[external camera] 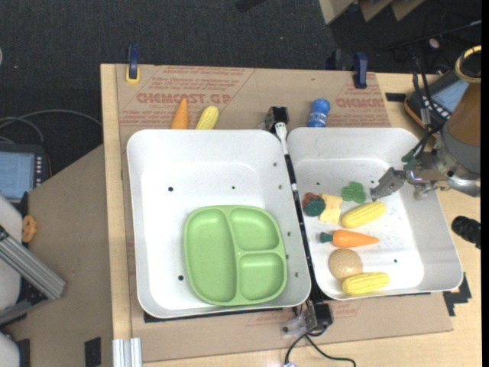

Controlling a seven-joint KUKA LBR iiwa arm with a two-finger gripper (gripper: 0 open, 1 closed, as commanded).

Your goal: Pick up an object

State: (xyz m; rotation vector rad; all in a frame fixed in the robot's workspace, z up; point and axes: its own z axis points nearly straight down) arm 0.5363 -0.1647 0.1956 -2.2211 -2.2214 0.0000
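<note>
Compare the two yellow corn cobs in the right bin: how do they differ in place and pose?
The upper corn cob lies mid-bin, tilted up to the right, close to the claw. The lower corn cob sits near the bin's front edge, almost level, beside the potato. The carrot lies between them. Both are yellow and similar in size.

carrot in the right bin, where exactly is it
In the camera view the carrot lies flat in the right-hand bin, just below a corn cob and just above the potato, its tip pointing right.
</note>
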